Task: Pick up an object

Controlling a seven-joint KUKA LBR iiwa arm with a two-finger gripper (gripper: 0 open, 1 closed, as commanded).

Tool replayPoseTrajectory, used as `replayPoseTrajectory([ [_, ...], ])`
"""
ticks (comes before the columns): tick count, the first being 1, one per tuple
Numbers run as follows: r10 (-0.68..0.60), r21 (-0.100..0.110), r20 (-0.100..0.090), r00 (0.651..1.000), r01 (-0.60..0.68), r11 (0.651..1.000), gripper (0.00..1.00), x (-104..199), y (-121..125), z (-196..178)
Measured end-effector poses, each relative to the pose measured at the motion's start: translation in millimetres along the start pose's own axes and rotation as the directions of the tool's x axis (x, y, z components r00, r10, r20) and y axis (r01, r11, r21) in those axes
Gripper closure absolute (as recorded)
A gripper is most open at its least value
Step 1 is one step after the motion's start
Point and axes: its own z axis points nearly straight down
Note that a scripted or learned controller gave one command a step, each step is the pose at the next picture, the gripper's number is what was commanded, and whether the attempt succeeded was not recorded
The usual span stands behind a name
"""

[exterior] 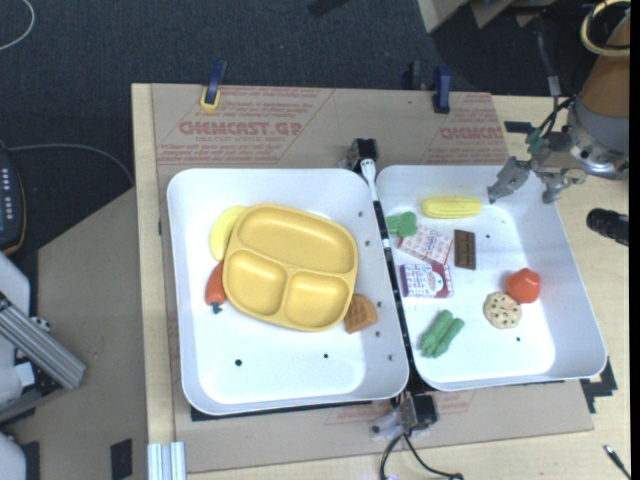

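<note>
Camera view: the two-finger gripper (528, 183) hangs over the right white bin's (560, 353) upper rim, fingers spread and gripping nothing, near the yellow plastic corn cob (451, 207).

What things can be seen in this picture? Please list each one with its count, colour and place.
Bins: 2, white, side by side on the bench.
Divided plate: 1, yellow, left bin.
Carrot-like toy: 1, orange-red, left of the plate.
Waffle-like piece: 1, brown, at the plate's lower right.
Corn cob: 1, yellow, right bin, top.
Chocolate bar: 1, brown, right bin.
Packets: 2, white-pink, right bin.
Tomato: 1, red, right bin.
Cookie: 1, tan, below the tomato.
Pea pods: 1, green, right bin, bottom.
Gripper: 1, grey, open, above the right bin's top edge.
</note>
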Motion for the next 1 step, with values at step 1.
replayPoseTrajectory([
  [1,-0.003,-0.015,0.004,1.000,0.003,1.000,0.00,0.3,3.5,-9.3],
])
